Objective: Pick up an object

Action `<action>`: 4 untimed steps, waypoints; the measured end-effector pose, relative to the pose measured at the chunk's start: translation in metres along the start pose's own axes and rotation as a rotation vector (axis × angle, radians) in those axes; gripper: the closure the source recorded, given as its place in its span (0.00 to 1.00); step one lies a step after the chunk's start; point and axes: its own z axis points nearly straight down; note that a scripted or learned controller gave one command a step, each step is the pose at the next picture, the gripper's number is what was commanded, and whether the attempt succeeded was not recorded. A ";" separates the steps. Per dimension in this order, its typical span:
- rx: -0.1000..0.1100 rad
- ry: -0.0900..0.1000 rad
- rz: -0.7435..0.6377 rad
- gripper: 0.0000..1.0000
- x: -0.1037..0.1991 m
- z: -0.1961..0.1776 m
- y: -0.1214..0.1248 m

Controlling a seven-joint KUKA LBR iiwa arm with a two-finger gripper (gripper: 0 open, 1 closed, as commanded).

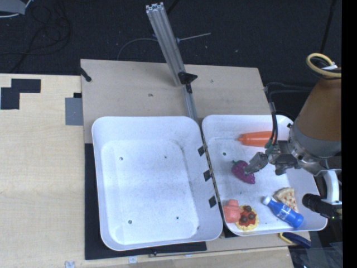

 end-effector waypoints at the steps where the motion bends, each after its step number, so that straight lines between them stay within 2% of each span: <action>1: 0.002 0.000 -0.001 0.00 0.008 0.058 0.004; 2: 0.000 0.000 0.000 0.00 0.011 0.100 0.003; 3: -0.003 0.000 0.002 1.00 0.009 0.088 0.004; 4: -0.008 -0.001 0.001 1.00 0.008 0.039 0.014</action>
